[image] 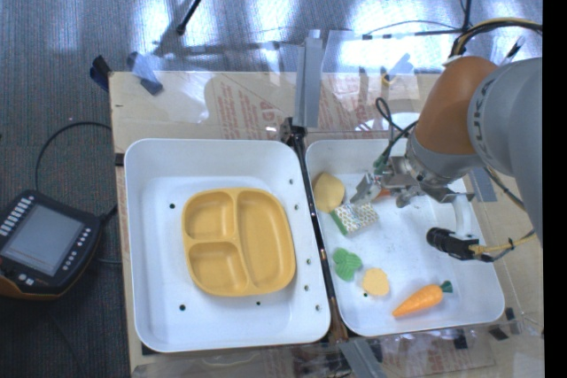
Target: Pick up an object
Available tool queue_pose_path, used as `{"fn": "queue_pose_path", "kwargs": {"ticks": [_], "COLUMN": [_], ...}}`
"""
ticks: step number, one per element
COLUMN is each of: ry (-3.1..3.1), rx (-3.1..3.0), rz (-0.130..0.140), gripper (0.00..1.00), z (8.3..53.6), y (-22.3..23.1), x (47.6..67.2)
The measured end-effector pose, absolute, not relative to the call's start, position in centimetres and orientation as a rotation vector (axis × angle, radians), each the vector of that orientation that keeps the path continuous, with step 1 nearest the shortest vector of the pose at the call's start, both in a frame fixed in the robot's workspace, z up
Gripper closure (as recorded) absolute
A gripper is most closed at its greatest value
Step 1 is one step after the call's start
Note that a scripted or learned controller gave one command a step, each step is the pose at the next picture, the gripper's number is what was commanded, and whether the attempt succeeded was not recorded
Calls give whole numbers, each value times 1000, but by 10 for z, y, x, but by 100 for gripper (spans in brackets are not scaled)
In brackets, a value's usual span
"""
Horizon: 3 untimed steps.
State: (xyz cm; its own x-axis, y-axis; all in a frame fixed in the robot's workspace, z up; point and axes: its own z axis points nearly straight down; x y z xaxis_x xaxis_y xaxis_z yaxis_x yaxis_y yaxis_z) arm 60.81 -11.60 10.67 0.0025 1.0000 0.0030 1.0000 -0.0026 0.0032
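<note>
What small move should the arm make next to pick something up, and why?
Probably lower straight down a little. The gripper hangs at the near-left of the right bin, right over a checkered green-and-white piece lying beside a yellow lump. That piece looks the closest candidate.

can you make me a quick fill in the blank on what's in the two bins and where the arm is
1. The yellow divided tray lies in the ______ bin as the camera sees it.
2. The tray has ______ compartments.
3. The carrot lies near the right bin's ______ edge, the one closest to the camera.
4. The gripper sits over the ______ bin, beside the pale yellow potato-like piece and just above a green-edged patterned piece.

Missing words: left; three; front; right
</note>
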Motion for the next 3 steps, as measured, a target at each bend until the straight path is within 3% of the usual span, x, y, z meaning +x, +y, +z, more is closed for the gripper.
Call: {"fn": "queue_pose_path", "kwargs": {"ticks": [1,2,3], "ry": [2269,2169,2317], "rx": [2172,2269,2102], "rz": [3,6,18], "gripper": [0,0,0], "z": [132,96,95], "y": [-103,-100,-92], "x": [645,593,568]}}
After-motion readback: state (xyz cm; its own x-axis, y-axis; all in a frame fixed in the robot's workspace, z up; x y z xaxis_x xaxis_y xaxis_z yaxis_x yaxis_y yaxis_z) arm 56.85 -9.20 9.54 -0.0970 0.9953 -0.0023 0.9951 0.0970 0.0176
